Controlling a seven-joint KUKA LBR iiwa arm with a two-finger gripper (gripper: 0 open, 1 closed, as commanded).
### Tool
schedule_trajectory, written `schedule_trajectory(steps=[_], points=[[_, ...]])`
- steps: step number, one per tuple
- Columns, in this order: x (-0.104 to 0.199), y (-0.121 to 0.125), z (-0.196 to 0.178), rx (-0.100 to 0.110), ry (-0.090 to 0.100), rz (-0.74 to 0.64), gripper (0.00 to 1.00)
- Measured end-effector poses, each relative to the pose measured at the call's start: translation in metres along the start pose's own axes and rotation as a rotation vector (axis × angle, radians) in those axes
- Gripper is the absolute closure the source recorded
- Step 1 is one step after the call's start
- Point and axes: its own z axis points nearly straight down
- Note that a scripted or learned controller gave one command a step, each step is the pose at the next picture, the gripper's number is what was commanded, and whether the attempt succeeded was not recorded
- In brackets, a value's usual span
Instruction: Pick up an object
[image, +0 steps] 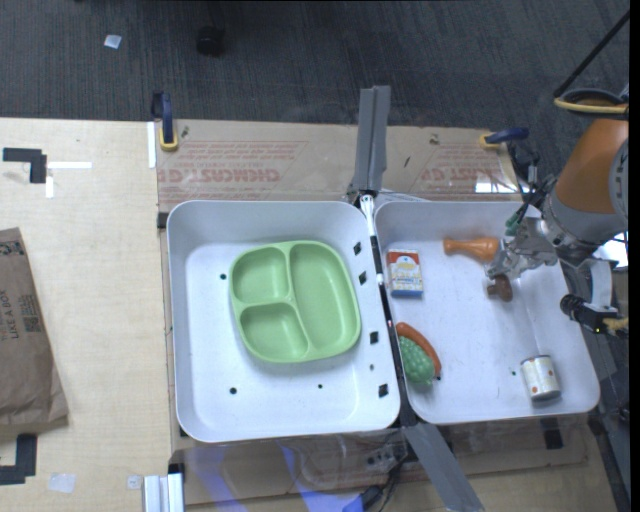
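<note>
A small, rounded brown object (500, 289) is seen in the right bin (470, 395), directly beneath the gripper (508, 268). Its surface appears dull; no long axis can be made out. An orange, tapered item (471, 246) lies just beside it, lengthwise across the bin. The claw's opening cannot be told.

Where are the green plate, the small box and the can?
Green plate (296, 300): camera view, on the ridge where its three compartments meet.
Small box (404, 273): camera view, middle of its top face.
Can (540, 379): camera view, middle of its side.
</note>
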Motion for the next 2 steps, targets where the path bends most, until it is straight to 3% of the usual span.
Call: schedule_trajectory(steps=[1,2], points=[[0.054,0.010,-0.084,-0.001,-0.003,0.008,1.00],[0.014,-0.003,-0.173,0.000,-0.003,0.127,1.00]])
